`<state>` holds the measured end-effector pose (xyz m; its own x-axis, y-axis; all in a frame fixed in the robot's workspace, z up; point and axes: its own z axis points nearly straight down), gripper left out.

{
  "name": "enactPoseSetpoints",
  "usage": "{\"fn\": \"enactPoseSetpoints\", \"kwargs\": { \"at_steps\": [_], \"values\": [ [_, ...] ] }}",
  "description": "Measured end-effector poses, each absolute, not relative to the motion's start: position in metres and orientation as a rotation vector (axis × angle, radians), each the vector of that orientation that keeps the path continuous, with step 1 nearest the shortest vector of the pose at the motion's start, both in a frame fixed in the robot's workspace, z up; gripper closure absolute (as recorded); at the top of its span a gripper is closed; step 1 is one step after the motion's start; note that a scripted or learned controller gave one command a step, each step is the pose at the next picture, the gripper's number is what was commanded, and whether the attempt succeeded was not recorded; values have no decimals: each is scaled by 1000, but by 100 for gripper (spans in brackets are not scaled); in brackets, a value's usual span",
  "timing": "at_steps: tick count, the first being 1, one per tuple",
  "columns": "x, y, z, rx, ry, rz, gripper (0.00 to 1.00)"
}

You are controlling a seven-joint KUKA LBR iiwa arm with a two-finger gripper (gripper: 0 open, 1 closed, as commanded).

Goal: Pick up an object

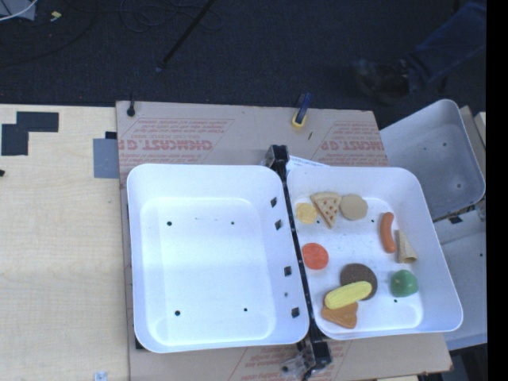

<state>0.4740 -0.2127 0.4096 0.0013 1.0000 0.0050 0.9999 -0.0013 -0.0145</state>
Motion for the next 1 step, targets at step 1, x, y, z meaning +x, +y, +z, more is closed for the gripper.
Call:
{"fn": "enactPoseSetpoints", "kwargs": {
  "at_steps": [1],
  "values": [
    [476, -214, 546, -2229, -2231, -7, 100]
  ]
}}
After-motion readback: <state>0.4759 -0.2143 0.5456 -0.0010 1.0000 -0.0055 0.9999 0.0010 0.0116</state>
